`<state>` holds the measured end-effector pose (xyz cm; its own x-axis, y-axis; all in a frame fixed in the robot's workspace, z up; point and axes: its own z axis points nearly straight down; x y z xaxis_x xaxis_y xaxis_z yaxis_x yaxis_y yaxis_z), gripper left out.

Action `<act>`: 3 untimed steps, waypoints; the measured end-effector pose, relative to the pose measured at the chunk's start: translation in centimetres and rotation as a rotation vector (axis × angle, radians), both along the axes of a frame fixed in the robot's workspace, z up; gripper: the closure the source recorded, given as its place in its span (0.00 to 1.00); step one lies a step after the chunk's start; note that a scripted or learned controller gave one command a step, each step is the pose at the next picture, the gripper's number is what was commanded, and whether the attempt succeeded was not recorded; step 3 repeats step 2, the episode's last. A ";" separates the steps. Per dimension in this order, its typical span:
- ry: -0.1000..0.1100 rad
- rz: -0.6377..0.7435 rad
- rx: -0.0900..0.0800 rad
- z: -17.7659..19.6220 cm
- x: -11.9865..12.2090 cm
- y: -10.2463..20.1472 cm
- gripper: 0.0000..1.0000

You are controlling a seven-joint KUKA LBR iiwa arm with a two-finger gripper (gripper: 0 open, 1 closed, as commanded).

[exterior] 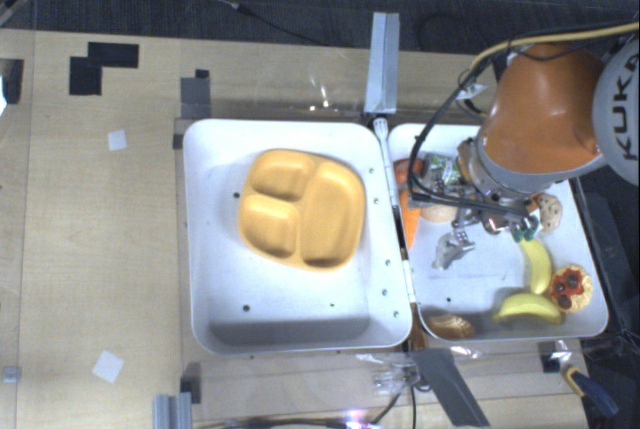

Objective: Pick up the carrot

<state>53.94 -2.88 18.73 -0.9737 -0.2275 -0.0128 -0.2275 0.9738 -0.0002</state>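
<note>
In the right bin (pixel 590 317), a bread roll (pixel 450 325) lies at the near wall, a banana (pixel 532 289) beside it. Above them hangs the tool (pixel 455 247); whether it is open or closed I cannot tell. The carrot (pixel 408 217) lies along the left wall, apart from the tool

Single fixed camera above light wooden bench (pixel 90 247), looking down at slant. Both shallow white plastic bins (pixel 290 332) fully in frame, moderate distance. Grey-and-orange arm (pixel 545 112) enters from right.
</note>
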 end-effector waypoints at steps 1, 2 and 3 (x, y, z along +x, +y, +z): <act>0.003 0.031 0.000 -0.1 5.0 3.4 0.00; 0.008 -0.334 0.000 -8.0 0.7 -7.3 0.00; 0.008 -0.334 0.000 -8.0 0.7 -7.3 0.00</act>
